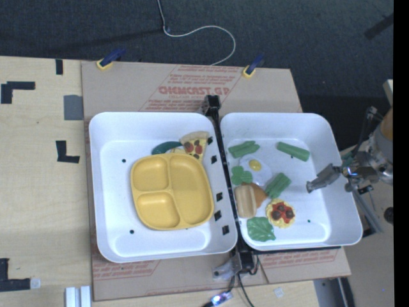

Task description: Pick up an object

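Green toy food lies nearest my pincer (314,185), which hangs over the right bin's (319,125) outer wall with nothing between its tips; whether those tips stand apart or together I cannot tell. Just ahead of it a green bean piece (277,185) lies tilted, and beyond that sit a bread roll (246,199) and a small pizza (282,213). I judge the bean light, stiff and a bit slick, best taken across its narrow middle. Farther off, the left bin (102,133) holds a yellow divided plate (171,191). Both bins rest on cardboard (185,88) over a pale wooden surface (32,190), with dark carpet (77,11) behind.
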